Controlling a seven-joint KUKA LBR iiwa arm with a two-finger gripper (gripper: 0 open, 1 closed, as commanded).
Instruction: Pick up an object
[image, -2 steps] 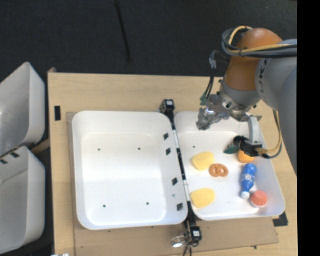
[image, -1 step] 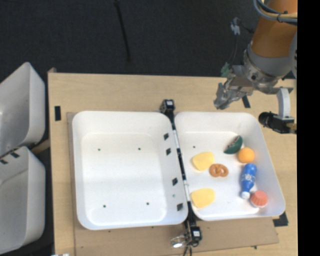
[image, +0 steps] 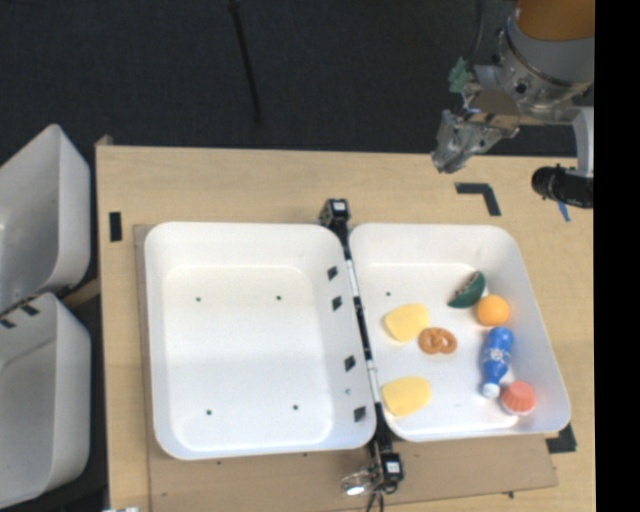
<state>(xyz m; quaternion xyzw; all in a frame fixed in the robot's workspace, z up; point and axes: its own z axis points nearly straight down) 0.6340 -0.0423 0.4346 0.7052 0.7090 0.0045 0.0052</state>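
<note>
I see my gripper (image: 452, 150) parked high beyond the right bin (image: 440, 250), holding nothing, finger gap unreadable, leaving clear view of the toys clustered there, the orange ball (image: 492, 311) an easy target.

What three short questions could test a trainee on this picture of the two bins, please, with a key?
1. True or false: the small orange ball lies in the left white bin.
2. Which item is nearest the divider between the bins? A) the blue and white bottle B) the lower pale yellow flat piece C) the round red piece
3. Fill in: the brown pretzel-shaped piece lies in the ___ white bin.

Key
1. False; it lies in the right white bin.
2. B
3. right

The claw is above the bench, beyond the bins.
</note>
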